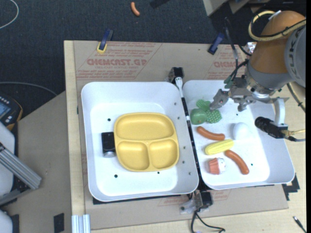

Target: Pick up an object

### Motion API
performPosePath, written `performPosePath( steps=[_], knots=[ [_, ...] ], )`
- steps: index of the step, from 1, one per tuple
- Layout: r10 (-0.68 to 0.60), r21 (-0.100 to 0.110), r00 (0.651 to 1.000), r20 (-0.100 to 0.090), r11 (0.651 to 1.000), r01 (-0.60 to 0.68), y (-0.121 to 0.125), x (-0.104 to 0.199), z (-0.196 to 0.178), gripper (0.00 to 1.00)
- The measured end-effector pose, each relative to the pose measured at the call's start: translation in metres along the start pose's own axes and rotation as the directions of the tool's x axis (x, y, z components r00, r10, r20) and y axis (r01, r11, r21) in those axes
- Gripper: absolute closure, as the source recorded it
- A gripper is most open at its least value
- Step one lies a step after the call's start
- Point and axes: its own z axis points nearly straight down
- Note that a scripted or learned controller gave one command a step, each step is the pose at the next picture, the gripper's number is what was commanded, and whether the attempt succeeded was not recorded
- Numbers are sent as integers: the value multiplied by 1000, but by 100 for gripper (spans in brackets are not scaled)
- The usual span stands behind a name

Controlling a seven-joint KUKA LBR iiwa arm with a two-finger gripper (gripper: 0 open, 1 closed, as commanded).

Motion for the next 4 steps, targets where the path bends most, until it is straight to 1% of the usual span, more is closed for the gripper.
performPosePath(
  steps=[1,2,3,4],
  knots=[
    [-2,-15,1000,1,1000,2,3,0,-9,0],
    [-2,-7,1000,0,1000,2,-4,6,52,0],
    [-2,-10,1000,1,1000,2,-4,6,95,0],
    [-1,-15,1000,2,1000,1,-3,6,82,100]
  ],
)
